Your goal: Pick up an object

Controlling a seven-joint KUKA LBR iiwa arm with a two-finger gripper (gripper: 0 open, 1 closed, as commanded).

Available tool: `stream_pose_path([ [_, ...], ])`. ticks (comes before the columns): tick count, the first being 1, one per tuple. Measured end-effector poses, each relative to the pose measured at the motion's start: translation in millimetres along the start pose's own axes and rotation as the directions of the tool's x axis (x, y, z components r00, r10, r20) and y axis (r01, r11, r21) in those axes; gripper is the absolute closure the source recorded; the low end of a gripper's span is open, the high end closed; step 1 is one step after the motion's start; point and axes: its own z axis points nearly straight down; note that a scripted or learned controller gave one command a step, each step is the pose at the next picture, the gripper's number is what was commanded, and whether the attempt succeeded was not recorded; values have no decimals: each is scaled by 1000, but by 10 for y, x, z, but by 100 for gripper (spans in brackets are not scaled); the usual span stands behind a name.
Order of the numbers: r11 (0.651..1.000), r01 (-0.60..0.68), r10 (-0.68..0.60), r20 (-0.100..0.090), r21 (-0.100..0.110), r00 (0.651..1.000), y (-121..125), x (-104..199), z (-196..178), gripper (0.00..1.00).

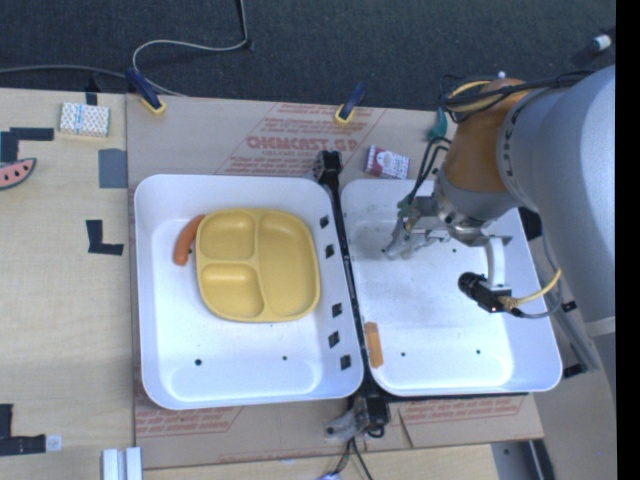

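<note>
Nothing was lifted yet: the pincer (400, 245) hung low in the right bin (440, 363), its grip unclear, with the small orange piece (373, 344) lying untouched by that bin's left wall.

In the left bin (160, 298) a yellow tray (257, 264) takes up the upper middle, with an orange sausage (184, 240) pressed against its left edge; the strip of floor below the tray lies bare, open to reach from above. The right bin (450, 363) has bare floor across its lower half, apart from a small orange piece (373, 343) lying along the left wall near the divider. The arm (520, 158) and gripper (400, 243) hang over that bin's upper part, covering the floor there.
</note>
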Motion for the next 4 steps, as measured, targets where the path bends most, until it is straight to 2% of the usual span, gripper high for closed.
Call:
stream_pose_path([
  [1, 1000, 0, 0, 0, 0, 1000, 0, 0, 0, 0],
  [2, 1000, -2, 2, 2, 1, 1000, 102, 9, 280, 0],
  [3, 1000, -1, 1, 4, -2, 1000, 107, 7, 183, 100],
  [4, 1000, 0, 0, 3, 0, 1000, 103, 13, 93, 100],
])
